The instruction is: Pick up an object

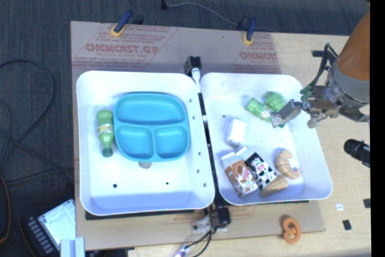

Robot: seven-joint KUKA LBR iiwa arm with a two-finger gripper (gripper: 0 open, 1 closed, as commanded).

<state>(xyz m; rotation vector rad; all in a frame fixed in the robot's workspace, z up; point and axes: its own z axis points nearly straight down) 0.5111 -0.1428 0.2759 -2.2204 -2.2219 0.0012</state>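
Green crinkly packet (pixel 265 105) sat in the upper part of your right bin (pixel 313 189), well inside its walls, and it was the item nearest the claw (pixel 296 112). Your claw hung over the right bin's right half, just beside the packet's right end; one grey finger (pixel 285 114) pointed left toward the packet, the other (pixel 315 120) stayed out over the bin's right wall, so the fingers stood apart with nothing between them. The arm (pixel 355 63) came in from the right edge, orange band over grey wrist.

Other stuff in the right bin: a small white block (pixel 236 129) near the middle, a brown-and-white carton (pixel 241 174) and a black-and-white cow-print carton (pixel 262 169) touching side by side at the lower middle, a croissant-like toy (pixel 287 163) just right of them, and a tan wedge (pixel 275 184) below the cow carton near the front wall.

Left bin (pixel 90 189) held a blue divided tray (pixel 151 126) in the centre and a green bottle (pixel 105 132) lying just beside the tray's left edge.

On the bench (pixel 355 213), in front of the right bin, lay a small pretzel-shaped toy (pixel 291 229). Two clamps, blue and yellow (pixel 122 23) (pixel 249 31), gripped the board's far edge.
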